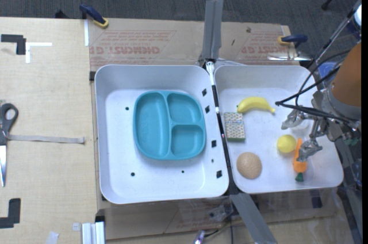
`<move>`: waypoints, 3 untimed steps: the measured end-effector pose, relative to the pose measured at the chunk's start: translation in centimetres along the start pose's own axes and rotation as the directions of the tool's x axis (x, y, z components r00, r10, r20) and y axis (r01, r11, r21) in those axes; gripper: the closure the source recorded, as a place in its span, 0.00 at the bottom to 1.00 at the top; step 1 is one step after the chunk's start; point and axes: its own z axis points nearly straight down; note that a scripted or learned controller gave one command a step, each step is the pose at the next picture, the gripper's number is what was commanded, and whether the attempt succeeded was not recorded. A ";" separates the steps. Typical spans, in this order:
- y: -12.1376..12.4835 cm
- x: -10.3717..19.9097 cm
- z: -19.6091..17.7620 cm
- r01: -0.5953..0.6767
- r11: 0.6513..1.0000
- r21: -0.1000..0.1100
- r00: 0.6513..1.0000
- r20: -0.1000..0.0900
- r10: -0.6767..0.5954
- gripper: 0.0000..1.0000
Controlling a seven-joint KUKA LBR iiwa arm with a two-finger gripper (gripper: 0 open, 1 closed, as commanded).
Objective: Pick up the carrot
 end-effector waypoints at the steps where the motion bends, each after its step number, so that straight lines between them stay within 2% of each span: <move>1: 1.5 3.1 3.4 -0.094 0.996 0.000 0.996 0.001 0.094 0.00; 2: 1.5 2.8 2.4 -0.091 0.996 0.003 0.996 0.007 0.091 1.00; 3: -1.5 3.8 -15.9 -0.261 0.965 0.002 0.965 0.005 0.261 1.00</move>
